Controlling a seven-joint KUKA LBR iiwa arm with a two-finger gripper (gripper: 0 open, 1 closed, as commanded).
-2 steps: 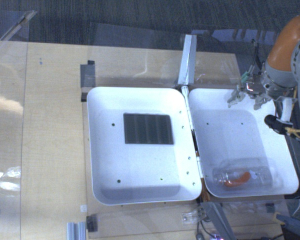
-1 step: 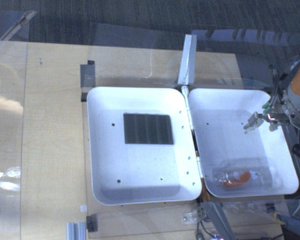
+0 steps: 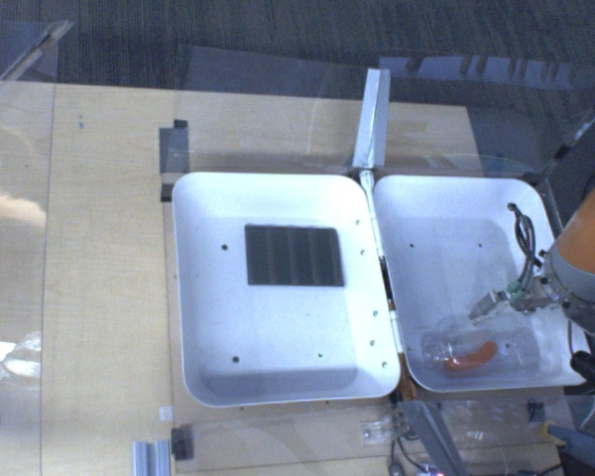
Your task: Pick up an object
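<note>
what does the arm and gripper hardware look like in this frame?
Arm: rounded orange band at the right edge, grey metal below it. Black cables loop beside the wrist. Gripper: slim silvery metal fingers with a small green spot near the base.

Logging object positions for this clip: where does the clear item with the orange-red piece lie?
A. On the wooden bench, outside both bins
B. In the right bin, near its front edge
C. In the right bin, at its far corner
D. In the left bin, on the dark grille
B: the clear item with the orange-red piece lies low in the right bin, close to its near rim; the dark grille sits in the left bin.
</note>
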